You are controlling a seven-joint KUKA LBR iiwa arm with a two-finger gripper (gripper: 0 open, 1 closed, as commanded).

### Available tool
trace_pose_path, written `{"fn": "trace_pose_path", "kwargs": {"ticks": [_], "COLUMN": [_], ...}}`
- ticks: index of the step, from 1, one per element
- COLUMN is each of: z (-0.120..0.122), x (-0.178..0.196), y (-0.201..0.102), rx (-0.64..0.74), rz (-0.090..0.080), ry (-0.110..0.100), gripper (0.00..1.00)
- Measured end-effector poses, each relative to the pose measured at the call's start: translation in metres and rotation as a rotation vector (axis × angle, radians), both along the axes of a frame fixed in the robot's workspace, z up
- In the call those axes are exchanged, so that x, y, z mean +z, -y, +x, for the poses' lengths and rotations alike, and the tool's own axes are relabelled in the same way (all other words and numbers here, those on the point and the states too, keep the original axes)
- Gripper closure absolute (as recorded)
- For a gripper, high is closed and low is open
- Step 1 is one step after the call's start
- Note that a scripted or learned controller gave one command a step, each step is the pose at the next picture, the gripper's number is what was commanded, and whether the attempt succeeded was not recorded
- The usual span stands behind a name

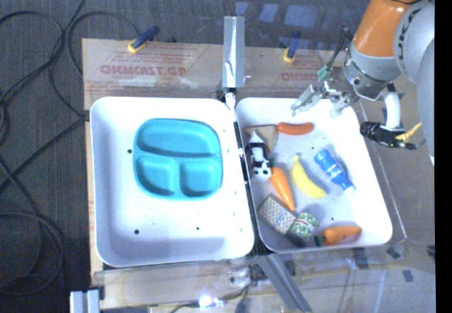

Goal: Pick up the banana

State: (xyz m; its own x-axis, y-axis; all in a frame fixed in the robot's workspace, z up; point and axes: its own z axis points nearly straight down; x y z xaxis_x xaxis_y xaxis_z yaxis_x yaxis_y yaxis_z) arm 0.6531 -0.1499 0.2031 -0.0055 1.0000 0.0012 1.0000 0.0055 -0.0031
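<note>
Banana [308, 179] lying in the right bin [374, 163] between a carrot [282, 188] and a blue bottle [333, 169], long axis running toward the bin's near right, below the spread, empty fingers [309, 96] of the gripper [321, 96] at the far rim.

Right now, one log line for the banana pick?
claw: open, over right bin's far edge | banana: lying mid-bin, untouched, between carrot and blue bottle | stage: not yet grasped
</note>
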Motion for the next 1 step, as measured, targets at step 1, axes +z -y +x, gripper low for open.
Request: {"fn": "trace_pose_path", "kwargs": {"ticks": [1], "z": [-0.0546], "x": [-0.1082], "y": [-0.0108], "rx": [0.014], "rz": [0.001], "ry": [0.001], "gripper": [0.00]}}
